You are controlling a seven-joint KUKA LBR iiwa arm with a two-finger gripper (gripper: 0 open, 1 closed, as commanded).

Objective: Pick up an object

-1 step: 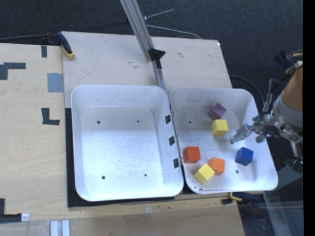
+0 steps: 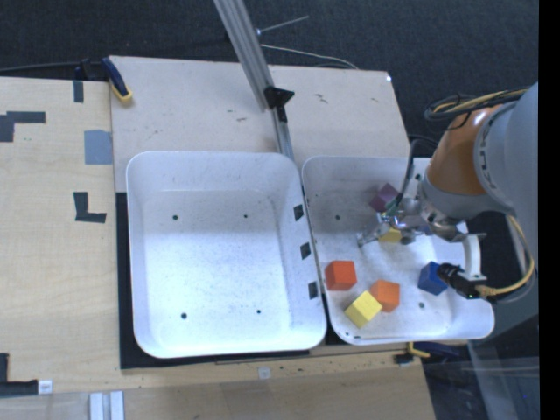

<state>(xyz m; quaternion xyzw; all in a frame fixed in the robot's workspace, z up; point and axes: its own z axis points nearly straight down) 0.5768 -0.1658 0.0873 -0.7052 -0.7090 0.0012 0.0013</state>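
Yellow cube is sitting nearest the camera, at the front of the right bin, with an orange cube touching its right side. Red-orange cube is lying just left of those two, apart from them, close to the bin's left wall. Blue cube is resting further right, next to a black fitting on the arm. Purple block is lying toward the back of the same bin, just above the gripper. The grey arm with its orange band is reaching in from the right, and the gripper is hanging low over the middle of the right bin. Something small and yellow is showing at the fingertips; too blurred to say whether it is a separate object or is being pinched. Cannot tell whether the gripper is spread or pressed together. Left bin is sitting beside the right one, the two walls touching. Both bins are resting on the pale wooden worktop, which is carrying grey and dark tape patches. A metal rail is slanting down from the top toward the gap between the bins. A blue-and-yellow clamp is lying at the back left corner. No readable writing or brand marks anywhere.
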